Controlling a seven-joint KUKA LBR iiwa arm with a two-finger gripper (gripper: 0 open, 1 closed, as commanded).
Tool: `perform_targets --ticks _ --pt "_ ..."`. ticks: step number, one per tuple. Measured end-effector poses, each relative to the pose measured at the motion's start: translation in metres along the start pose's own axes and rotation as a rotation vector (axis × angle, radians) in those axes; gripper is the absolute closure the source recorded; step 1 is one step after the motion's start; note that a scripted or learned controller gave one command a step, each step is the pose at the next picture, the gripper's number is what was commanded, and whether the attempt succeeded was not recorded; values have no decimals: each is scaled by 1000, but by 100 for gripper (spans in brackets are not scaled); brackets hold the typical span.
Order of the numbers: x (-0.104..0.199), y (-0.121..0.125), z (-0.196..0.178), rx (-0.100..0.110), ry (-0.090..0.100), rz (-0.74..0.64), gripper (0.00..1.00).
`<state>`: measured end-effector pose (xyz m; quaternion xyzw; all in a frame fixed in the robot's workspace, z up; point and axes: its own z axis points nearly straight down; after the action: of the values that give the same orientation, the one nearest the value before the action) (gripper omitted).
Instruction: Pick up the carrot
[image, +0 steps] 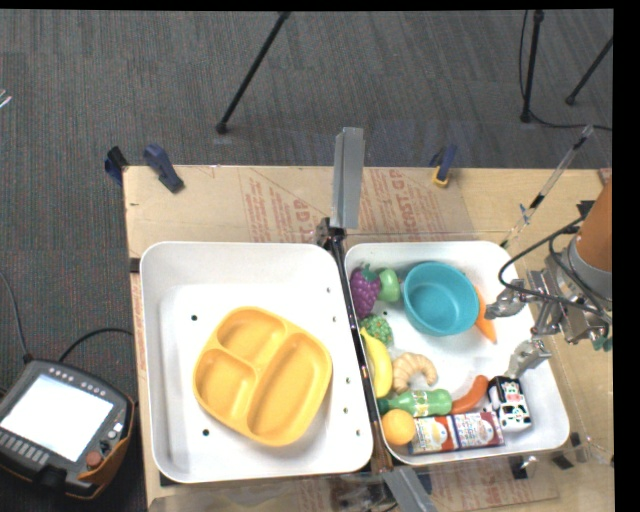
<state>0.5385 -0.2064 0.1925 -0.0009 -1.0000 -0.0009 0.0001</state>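
The carrot (486, 322) lies in the right bin (556, 420), mostly hidden behind the teal bowl (440, 298), only its orange tip showing at the bowl's right. The gripper (521, 332) hangs just right of it, fingers spread wide, holding nothing.

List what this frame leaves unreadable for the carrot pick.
- Carrot: mostly hidden behind the teal bowl; its length is unclear.
- Pincer: small, cluttered by cables; whether it touches the carrot is unreadable.
- Arm: cut off at the camera view's right.
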Motion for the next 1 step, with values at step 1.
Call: perform_targets --ticks 1 --pt "-76 18 107 -2 0 21 0"
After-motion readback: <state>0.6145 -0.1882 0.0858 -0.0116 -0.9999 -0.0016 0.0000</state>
